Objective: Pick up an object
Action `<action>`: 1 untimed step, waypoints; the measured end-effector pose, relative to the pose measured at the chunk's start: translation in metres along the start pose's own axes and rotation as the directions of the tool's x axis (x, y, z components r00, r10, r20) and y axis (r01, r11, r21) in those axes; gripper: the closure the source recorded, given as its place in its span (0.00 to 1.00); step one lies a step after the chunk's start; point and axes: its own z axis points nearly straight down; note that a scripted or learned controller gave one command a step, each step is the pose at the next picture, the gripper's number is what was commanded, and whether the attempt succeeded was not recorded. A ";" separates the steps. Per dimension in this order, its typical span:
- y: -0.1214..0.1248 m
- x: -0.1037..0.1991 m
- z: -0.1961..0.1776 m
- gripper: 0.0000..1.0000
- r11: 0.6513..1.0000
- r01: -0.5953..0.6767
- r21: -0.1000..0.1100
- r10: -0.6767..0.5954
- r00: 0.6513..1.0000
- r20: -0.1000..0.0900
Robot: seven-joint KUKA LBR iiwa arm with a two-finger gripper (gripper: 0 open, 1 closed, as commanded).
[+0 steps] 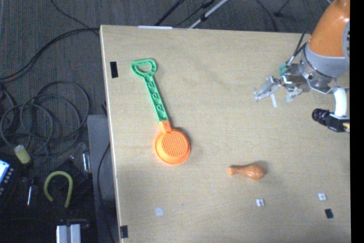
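Near the tabletop's (216, 65) right edge, the end effector (272, 94) hovers with fingers spread, holding nothing. Well apart lie a strainer (162, 116) and a small orange drumstick (248, 171), bare surface between them.

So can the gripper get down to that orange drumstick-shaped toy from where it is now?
Probably yes. The gripper hangs over bare bench, and the orange drumstick toy lies alone nearer the camera, with nothing between them. The green-handled strainer sits well off to the left.

Bench top (227, 65) mostly open; only strainer (162, 122) at left & orange drumstick toy (248, 171) low-centre, well apart.
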 end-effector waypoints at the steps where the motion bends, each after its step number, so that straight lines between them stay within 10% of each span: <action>1: 0.052 -0.022 0.113 0.00 1.000 -0.019 0.001 0.019 1.000 0.005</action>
